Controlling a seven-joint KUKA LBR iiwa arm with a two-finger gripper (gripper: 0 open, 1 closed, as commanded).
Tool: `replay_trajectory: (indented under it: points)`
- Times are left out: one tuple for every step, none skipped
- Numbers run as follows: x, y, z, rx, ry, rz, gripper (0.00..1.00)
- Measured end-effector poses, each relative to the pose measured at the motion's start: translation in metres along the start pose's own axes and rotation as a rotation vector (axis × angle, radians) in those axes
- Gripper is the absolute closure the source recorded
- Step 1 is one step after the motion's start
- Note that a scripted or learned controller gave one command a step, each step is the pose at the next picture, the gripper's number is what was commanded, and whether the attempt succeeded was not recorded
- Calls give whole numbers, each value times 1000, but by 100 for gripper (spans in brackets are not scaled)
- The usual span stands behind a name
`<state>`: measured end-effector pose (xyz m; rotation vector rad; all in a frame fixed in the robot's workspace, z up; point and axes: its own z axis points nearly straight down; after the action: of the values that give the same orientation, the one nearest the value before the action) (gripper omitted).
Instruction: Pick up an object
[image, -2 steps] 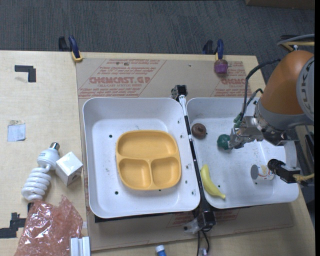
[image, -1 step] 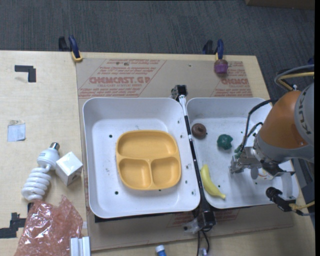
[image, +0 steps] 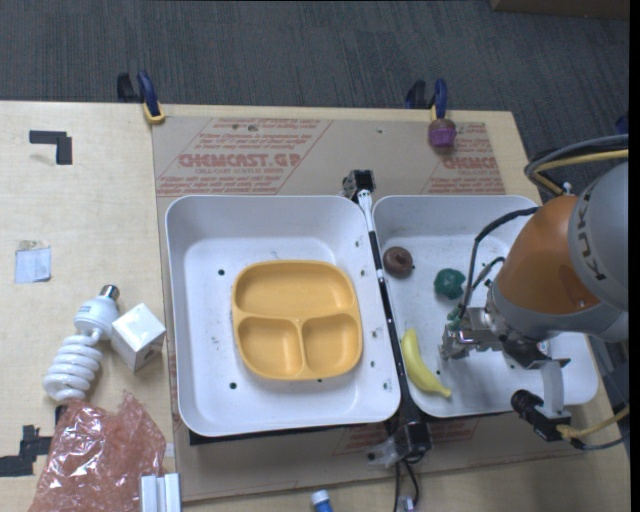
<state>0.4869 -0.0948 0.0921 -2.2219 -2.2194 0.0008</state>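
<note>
You've got the bench (image: 80, 210) carrying a brown cardboard sheet (image: 250, 150), clamped at its far edge, with two white bins (image: 190, 300) side by side on it. At the bench's left edge lie a spiral light bulb (image: 80, 350), a white cube (image: 138, 335) and crinkled pink plastic (image: 95, 455).

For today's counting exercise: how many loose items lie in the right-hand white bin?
3. A brown ball near the bin's upper left, a green ball right of it, and a banana along the lower left. The arm covers the bin's right part, so more may be hidden.
</note>
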Motion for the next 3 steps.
replay_trajectory:
  points:
    - [-1, 1, -10, -2, -1, 1, 100]
    - [67, -9, -100, -2, -1, -2, 100]
    - [67, -9, -100, -2, -1, -2, 0]
